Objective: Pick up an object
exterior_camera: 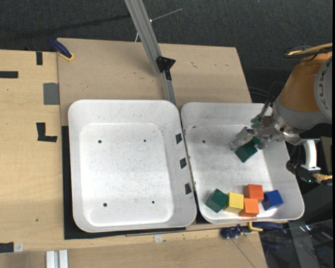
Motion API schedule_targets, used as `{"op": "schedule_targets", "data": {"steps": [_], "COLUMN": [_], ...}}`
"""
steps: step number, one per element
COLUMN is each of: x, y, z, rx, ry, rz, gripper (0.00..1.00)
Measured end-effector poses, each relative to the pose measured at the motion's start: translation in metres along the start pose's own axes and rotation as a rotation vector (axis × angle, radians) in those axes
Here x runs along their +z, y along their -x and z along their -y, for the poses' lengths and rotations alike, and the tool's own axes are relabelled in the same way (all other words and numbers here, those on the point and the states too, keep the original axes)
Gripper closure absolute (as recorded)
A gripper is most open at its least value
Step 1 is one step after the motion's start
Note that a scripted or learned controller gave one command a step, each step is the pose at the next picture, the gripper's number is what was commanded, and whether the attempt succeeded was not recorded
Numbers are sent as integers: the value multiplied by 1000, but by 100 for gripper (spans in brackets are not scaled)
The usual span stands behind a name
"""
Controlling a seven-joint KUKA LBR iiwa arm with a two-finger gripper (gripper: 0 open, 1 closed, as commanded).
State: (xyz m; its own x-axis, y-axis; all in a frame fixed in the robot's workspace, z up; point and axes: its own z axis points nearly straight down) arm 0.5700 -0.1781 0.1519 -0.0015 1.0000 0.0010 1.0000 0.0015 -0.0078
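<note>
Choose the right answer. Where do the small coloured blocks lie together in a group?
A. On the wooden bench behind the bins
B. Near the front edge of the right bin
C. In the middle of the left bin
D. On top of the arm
B. The green, yellow, orange and blue blocks lie close together near the front edge of the right bin, below the gripper.

2 bins sit side by side; the right bin holds 5 blocks along its near edge, left bin beside it.
</note>
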Motion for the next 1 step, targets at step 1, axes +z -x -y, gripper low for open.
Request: {"op": "schedule_targets", "data": {"steps": [1], "x": [32], "y": [2], "z": [-5], "rx": [1], "ry": [22], "rz": [8], "gripper": [0]}}
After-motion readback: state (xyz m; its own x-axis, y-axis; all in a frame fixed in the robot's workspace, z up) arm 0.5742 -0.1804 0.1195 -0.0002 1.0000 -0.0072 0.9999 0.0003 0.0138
